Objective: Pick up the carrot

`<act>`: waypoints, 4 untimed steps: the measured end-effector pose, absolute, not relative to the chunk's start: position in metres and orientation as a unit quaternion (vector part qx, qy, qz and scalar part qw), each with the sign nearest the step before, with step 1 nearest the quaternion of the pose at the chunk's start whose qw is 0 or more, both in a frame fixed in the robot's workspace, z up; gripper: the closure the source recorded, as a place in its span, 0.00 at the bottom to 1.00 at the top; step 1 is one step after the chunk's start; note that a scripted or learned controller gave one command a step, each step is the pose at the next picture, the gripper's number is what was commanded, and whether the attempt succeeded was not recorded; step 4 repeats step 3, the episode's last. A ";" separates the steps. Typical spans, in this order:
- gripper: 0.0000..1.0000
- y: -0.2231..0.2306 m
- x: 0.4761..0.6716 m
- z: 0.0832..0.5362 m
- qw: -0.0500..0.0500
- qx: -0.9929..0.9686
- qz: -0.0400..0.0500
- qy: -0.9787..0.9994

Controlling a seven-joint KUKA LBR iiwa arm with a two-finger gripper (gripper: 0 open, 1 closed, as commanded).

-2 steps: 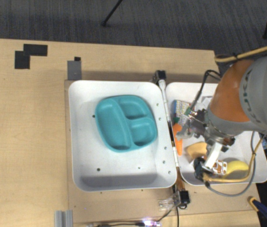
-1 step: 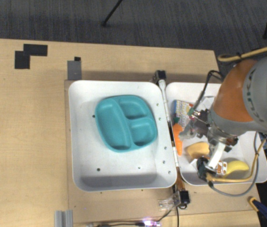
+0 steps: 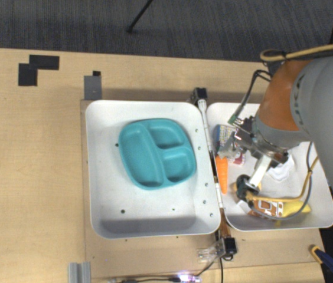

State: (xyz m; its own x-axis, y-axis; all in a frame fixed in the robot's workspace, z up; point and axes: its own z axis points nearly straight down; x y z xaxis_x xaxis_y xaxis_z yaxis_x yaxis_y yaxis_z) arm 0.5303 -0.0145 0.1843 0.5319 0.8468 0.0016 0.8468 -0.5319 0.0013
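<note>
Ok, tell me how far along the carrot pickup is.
Done: the arm is over the right bin, where the carrot lies by the wall nearest the other bin. In hand: the gripper hangs close beside the carrot, which is not visibly held. Left: grasp and lift it.

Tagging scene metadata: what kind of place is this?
Probably a robotics lab cell: a grey arm over a wooden bench, a teal plate in the left bin, a carrot in the right bin, and carpet beyond.

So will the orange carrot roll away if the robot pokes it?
Probably stiff: the small orange tapered carrot looks straight. Being round, it might roll, though the wall of the white right bin beside it likely stops that.
</note>
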 end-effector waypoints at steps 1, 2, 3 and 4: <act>0.00 -0.015 0.530 0.184 0.000 0.875 0.001 0.484; 0.00 -0.015 0.530 0.184 0.000 0.875 0.001 0.484; 0.00 -0.015 0.530 0.184 0.000 0.875 0.001 0.484; 0.00 -0.015 0.530 0.184 0.000 0.875 0.001 0.484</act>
